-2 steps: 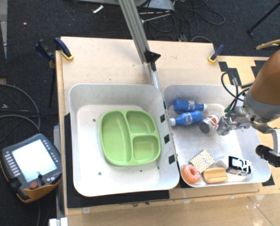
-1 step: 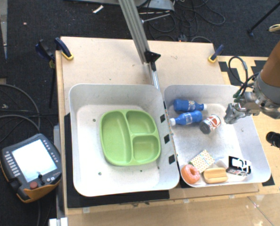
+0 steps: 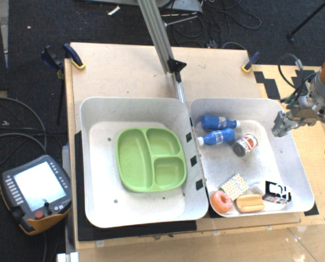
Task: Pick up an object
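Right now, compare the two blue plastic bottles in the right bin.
The upper blue bottle lies nearer the bin's far wall; the lower blue bottle lies closer to the red can. The upper one's white cap points right, the lower one's left. Both lie on their sides with white labels.

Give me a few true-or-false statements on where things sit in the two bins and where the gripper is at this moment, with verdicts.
1. The green divided plate lies in the left bin. True.
2. Two blue bottles lie in the right bin. True.
3. The gripper is clamped on the red-labelled can. False: the can lies on the bin floor, apart from the gripper, which is at the right bin's far right rim.
4. The doughnut sits on the green plate. False: it lies in the right bin's near corner, beside the bread roll.
5. The arm hangs over the left bin. False: it is at the right bin's edge.
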{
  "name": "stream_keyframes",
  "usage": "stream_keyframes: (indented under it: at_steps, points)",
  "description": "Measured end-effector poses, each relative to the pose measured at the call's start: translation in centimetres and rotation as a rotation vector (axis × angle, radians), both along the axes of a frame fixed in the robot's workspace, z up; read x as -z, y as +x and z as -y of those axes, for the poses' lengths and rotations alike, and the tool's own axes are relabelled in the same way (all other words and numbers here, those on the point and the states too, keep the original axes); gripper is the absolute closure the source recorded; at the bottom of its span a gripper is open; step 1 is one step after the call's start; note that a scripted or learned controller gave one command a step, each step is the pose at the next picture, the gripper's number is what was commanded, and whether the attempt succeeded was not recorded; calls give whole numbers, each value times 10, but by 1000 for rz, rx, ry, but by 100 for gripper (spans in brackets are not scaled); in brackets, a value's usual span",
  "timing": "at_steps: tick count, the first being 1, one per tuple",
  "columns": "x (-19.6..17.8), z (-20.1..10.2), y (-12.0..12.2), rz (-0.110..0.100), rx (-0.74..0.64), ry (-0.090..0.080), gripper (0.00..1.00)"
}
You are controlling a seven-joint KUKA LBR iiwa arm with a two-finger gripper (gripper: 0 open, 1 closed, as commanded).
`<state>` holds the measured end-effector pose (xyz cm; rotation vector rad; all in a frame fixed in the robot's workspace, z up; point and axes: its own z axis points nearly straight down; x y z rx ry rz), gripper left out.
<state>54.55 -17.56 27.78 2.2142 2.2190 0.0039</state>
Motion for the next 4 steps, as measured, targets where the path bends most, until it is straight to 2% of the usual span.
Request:
stream_keyframes:
  at_steps: [1,3,4]
  points:
    - [16,-54,-3,-9,-5,5,100]
    - [30,-150,-9,-8,-6,5,100]
    - [36,-207,3,-7,-6,4,100]
